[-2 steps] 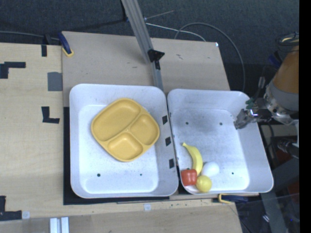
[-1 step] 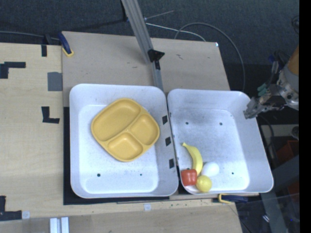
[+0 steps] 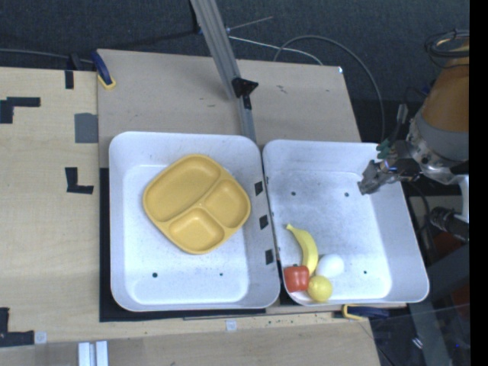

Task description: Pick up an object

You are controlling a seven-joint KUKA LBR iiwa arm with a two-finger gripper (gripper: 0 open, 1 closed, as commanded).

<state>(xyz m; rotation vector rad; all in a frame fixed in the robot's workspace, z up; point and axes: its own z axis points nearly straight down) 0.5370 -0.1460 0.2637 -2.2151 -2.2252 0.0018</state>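
Note:
In the right bin (image 3: pixel 358 204) a yellow banana (image 3: pixel 305 246) lies near the front left corner. Beside it sit a white egg-like ball (image 3: pixel 330 265), a small yellow round fruit (image 3: pixel 319 287) and a red object (image 3: pixel 296 277), all bunched together. My gripper (image 3: pixel 374 178) hangs over the bin's right rear edge, well apart from the pile. It is small and dark in the camera view. Nothing shows in its grasp.
The left bin (image 3: pixel 130 204) holds a yellow divided plate (image 3: pixel 196 203). A grey metal pole (image 3: pixel 217 33) slants in from the top toward the gap between the bins. Cables run behind the right bin on the bench.

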